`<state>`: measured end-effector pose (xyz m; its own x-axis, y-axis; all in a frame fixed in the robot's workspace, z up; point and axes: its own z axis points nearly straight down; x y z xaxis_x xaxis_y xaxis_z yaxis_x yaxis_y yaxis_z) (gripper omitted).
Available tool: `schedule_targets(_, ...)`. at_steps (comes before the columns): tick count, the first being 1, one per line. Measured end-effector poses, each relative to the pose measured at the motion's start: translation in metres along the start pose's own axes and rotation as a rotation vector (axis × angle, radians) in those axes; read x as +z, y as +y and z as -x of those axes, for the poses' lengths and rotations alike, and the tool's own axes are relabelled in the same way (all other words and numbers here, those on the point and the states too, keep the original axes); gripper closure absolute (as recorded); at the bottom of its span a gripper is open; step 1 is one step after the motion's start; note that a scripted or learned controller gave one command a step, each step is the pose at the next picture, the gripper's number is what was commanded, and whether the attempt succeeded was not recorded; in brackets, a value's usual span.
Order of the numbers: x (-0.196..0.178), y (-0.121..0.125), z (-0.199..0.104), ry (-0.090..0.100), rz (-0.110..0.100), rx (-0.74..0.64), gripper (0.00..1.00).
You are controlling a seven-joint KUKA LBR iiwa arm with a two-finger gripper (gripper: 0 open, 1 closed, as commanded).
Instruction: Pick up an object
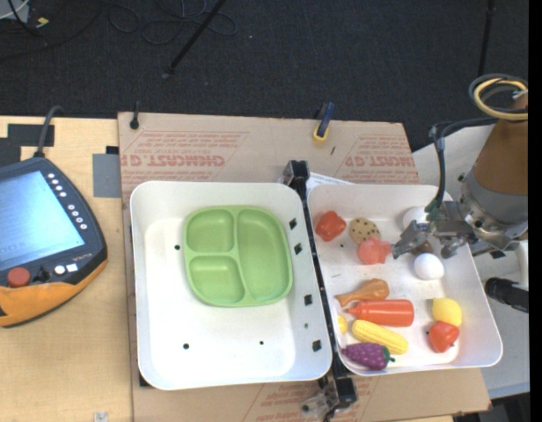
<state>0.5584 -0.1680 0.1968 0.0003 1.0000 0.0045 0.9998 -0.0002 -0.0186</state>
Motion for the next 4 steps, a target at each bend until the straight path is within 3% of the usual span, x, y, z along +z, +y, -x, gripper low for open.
schedule_targets(1,-0.007,0.002,0.0,-0.002,0.012,-0.002,0.0)
schedule_targets(3,0.11,0.012,-0.009,-0.002,0.009,-0.004,0.0)
schedule_targets(4,0.1,0.011,-0.008,0.0,0.007,-0.001,1.0)
